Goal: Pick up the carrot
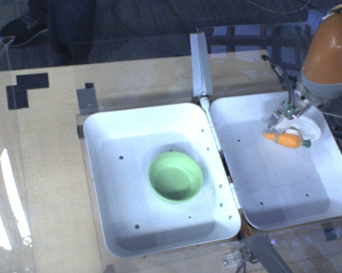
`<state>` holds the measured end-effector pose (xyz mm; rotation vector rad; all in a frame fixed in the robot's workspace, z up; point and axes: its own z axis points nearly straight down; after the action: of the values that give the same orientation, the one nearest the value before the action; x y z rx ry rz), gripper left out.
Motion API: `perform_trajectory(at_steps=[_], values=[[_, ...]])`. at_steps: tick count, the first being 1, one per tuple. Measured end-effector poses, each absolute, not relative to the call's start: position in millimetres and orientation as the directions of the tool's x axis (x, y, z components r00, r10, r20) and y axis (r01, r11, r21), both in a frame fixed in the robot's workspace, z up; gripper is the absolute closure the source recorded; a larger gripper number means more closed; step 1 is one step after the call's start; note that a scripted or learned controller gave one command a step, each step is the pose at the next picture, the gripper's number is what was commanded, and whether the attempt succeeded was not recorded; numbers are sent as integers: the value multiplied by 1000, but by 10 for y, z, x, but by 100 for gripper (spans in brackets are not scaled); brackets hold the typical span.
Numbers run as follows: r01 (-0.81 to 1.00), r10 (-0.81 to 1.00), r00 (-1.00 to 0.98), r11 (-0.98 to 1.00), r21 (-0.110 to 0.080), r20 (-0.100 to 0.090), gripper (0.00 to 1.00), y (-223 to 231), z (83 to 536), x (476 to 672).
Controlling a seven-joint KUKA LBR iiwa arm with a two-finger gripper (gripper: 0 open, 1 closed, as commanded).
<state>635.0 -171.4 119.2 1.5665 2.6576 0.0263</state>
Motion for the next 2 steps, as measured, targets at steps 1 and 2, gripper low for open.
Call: perform_trajectory(at_steps=[1,2], values=[[873,874,-483,485,44,-41,0,-1716,1199,6353],[705,705,-709,709,9,-12,0,-1501,903,6108]])
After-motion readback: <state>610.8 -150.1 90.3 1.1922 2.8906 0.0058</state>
